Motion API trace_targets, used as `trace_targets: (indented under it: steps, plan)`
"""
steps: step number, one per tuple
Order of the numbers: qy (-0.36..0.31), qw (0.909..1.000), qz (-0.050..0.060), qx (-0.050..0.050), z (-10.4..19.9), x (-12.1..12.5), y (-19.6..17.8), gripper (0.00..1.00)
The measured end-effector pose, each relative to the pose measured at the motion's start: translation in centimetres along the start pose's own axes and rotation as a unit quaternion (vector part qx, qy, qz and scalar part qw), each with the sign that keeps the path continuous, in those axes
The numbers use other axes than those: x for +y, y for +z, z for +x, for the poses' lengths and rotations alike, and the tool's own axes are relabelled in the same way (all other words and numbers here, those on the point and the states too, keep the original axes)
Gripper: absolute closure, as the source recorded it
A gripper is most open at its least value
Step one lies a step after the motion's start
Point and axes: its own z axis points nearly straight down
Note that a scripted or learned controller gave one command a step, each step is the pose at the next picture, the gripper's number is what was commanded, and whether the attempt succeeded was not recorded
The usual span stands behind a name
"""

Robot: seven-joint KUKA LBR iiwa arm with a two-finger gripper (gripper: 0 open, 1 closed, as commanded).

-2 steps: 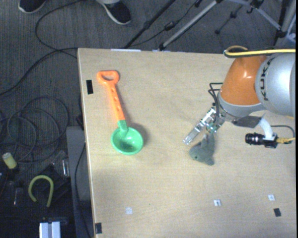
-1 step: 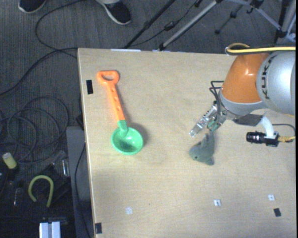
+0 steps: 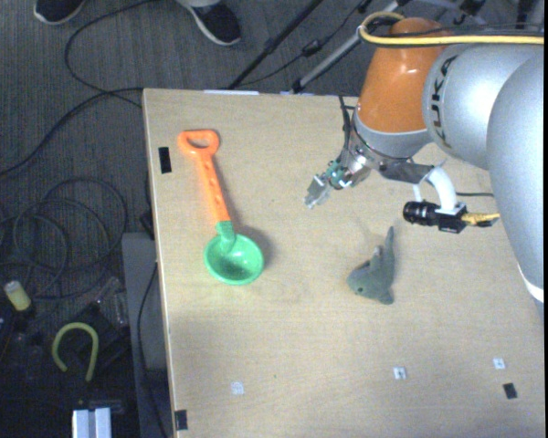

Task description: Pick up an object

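Gripper (image 3: 318, 190) poised mid-bench with nothing between the fingers — spread or pressed together, impossible to tell. Grey toy (image 3: 375, 276) near the right edge, scoop (image 3: 223, 217) by the left edge — both well apart from it. Likely closing on bare board if lowered here.

Bare bench lies between the orange-handled scoop (image 3: 221, 222) and grey toy (image 3: 375, 276).

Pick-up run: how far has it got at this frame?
Nothing looks picked yet. The green scoop with orange handle and the grey shark toy both lie on the bench surface. The gripper hangs between them, nothing visibly held. Choosing, grasping and lifting remain.
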Motion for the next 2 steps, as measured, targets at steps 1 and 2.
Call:
trace_targets:
  steps: [1, 2]
  plan:
    - [-0.067, 0.9978, 0.0, -0.002, -5.4, -2.5, -24.2, 1.0]
    - [-0.02, 0.9998, 0.0, -0.001, -2.4, 1.6, -25.0, 1.0]
